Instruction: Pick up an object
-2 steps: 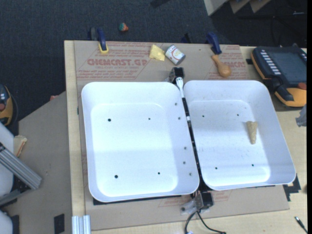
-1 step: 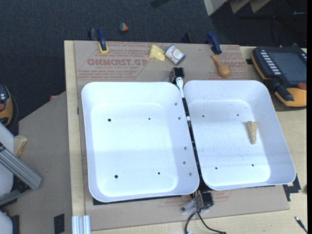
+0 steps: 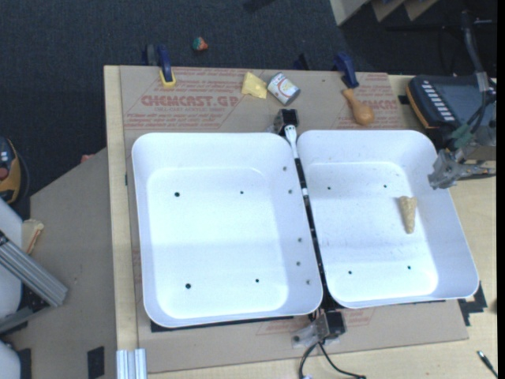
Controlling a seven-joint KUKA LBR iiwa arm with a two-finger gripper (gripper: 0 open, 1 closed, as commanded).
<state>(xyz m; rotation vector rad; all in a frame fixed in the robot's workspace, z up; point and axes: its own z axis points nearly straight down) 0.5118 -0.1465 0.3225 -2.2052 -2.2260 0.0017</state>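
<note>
One tan cone-shaped object (image 3: 407, 213) lies in the right bin (image 3: 371, 152), just below-left of the pincer (image 3: 443, 172); whether the pincer is open cannot be told.

On my screen the table (image 3: 126, 212) carries a brown board with red print. Past the bins, at 12 o'clock, I see a yellow wedge (image 3: 254, 86) just beside a small white can (image 3: 283, 88). Toward 1 o'clock lies an orange-brown wooden piece (image 3: 358, 106). Two blue clamps (image 3: 164, 63) grip the far edge.
</note>
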